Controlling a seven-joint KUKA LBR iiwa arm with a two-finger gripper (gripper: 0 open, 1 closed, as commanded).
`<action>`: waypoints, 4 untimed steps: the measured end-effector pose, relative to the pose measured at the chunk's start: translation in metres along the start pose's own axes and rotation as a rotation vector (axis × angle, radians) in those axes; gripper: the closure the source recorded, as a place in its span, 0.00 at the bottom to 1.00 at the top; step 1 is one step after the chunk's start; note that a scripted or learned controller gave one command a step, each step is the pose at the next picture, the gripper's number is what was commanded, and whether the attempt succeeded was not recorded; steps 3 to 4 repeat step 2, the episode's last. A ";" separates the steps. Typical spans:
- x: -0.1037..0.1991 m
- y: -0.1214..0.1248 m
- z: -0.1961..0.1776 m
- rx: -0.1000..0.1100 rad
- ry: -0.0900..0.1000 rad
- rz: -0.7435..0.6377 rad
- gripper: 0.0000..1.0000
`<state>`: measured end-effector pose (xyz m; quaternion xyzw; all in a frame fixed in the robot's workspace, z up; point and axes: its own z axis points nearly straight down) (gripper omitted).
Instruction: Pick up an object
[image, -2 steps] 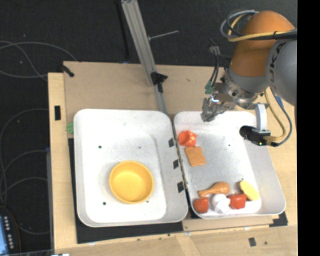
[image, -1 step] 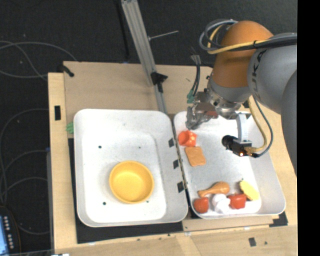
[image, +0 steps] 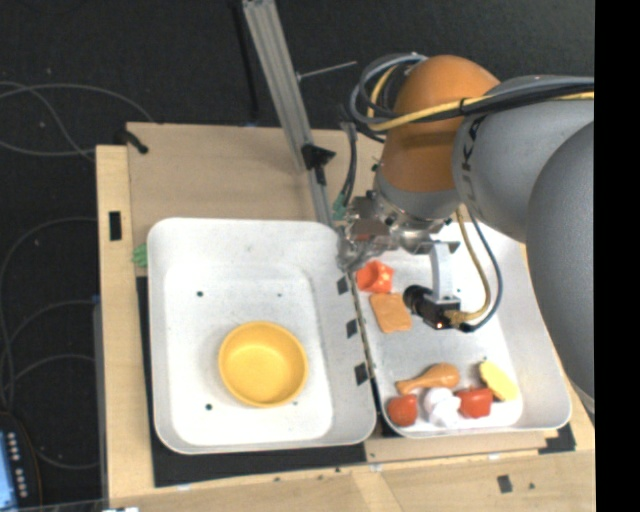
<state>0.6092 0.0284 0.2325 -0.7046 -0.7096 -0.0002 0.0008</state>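
Observation:
My gripper (image: 366, 247) hangs over the far left corner of the right bin (image: 540, 400), under the orange band of the arm. A small red piece (image: 375, 277) lies right below it, touching or nearly touching its tip; I cannot tell whether it is gripped. An orange-tan slab (image: 392, 314) lies just in front of the red piece. Along the bin's near edge sit a tan drumstick shape (image: 430, 379), a yellow piece (image: 498, 381), a red round piece (image: 402, 409), a white piece (image: 438, 406) and a red block (image: 476, 402).
A yellow bowl (image: 262, 363) sits in the left bin (image: 200, 250). A slanted metal rail (image: 285, 100) rises behind the bins. A black fitting with cables (image: 432, 305) hangs from the wrist over the right bin. The arm's body covers the right bin's far right.

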 end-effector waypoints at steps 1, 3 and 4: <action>0.040 -0.017 -0.006 0.000 0.001 -0.001 1.00; 0.037 -0.017 -0.006 -0.001 0.000 0.005 0.00; 0.037 -0.017 -0.006 -0.001 0.000 0.005 0.00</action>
